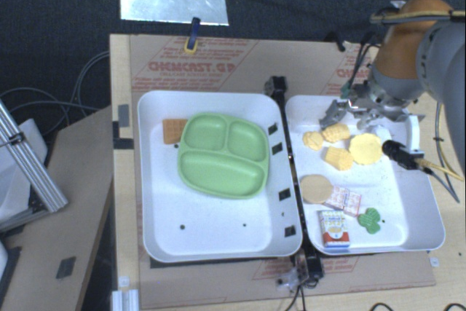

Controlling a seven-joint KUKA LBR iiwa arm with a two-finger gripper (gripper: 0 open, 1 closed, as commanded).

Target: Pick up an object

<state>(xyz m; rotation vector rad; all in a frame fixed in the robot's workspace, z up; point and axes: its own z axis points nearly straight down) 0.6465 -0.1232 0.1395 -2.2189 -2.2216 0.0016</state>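
Food toys (342, 156) lie spread out in your right white bin (422, 229), easy to reach. Your claw (354, 111) hangs low over them; I cannot tell if it is apart or together.

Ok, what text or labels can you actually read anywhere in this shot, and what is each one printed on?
"CHEMCAST GP": red print on the brown protective paper of the sheet under the bins, beyond the left bin.
Repeated red print at the sheet's far right corner: too blurred to read.
Small juice carton in the right bin: print too small to read.
Pink-and-white packet: pattern unreadable.
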